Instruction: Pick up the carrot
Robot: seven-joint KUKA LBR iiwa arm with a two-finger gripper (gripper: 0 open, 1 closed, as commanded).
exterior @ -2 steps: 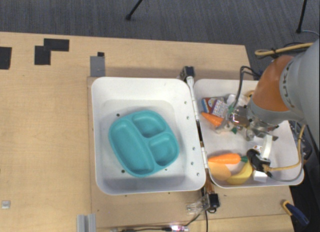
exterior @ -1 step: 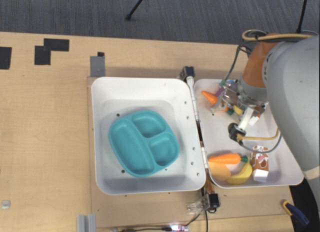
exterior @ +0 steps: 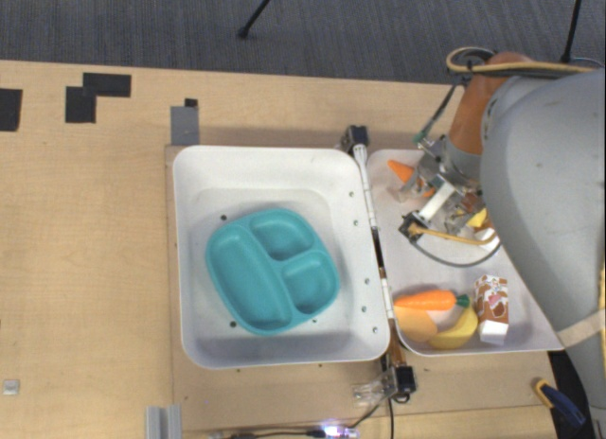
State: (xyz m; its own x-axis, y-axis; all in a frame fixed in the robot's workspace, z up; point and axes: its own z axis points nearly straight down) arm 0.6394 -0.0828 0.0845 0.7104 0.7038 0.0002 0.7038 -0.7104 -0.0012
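carrot: orange plastic toy carrot (exterior: 426, 301), right white bin (exterior: 530, 341), touching yellow banana (exterior: 456, 330) | handling: likely light, stiff, slick; grasp mid-body crosswise | gripper (exterior: 443, 186): well apart from it, opening unreadable

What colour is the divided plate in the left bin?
Teal; the divided plate shows plainly in the camera view.

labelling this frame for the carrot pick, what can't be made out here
In the camera view:
- The right bin: its right side is hidden by the arm.
- The orange thing beside the gripper: partly covered by it, too small to name.
- The banana: partly hidden by the carrot lying against it.
- The carton: print too small to read.
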